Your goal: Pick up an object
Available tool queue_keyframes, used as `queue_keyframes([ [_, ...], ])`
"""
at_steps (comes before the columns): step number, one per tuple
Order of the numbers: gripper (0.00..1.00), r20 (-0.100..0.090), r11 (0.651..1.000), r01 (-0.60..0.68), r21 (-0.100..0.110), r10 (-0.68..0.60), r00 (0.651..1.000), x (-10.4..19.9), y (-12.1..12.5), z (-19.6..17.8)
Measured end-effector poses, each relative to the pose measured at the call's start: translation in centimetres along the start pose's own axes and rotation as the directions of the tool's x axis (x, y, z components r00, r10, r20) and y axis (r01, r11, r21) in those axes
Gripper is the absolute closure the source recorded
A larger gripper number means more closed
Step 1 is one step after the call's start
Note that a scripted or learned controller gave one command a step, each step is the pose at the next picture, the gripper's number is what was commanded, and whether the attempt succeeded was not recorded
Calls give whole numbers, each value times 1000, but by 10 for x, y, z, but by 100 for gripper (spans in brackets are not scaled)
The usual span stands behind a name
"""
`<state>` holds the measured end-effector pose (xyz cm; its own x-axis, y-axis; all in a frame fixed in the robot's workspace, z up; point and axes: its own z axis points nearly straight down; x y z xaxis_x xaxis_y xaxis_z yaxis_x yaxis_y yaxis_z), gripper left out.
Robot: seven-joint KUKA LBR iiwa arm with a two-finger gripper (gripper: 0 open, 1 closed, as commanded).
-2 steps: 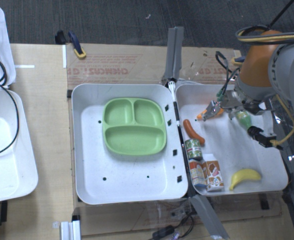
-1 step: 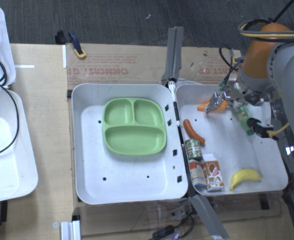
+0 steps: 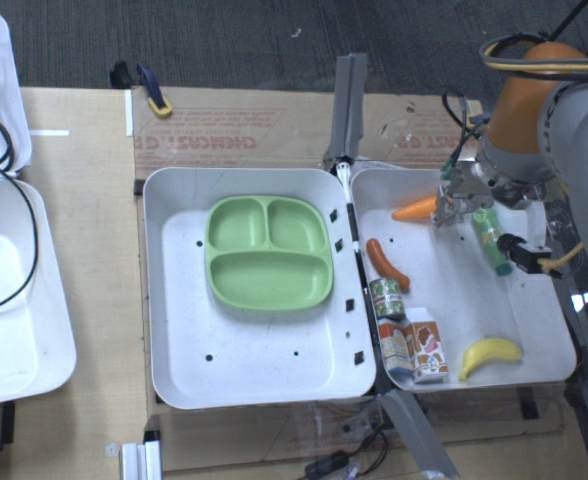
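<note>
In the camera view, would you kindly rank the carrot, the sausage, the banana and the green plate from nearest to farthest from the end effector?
1. Carrot: right bin, just beside the end effector, on its left in view.
2. Sausage: right bin, near the divider.
3. Banana: right bin's near corner.
4. Green plate: left bin, across the divider.

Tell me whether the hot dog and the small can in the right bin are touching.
Cannot tell. In the camera view the hot dog's lower end comes right up to the top of the can, with no plain gap or contact visible.
</note>
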<state>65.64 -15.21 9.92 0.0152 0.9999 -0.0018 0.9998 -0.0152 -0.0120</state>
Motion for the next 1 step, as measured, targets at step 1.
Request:
queue_keyframes([
  [1, 0, 1, 1000, 1, -4, -1, 1000, 0, 1, -1],
])
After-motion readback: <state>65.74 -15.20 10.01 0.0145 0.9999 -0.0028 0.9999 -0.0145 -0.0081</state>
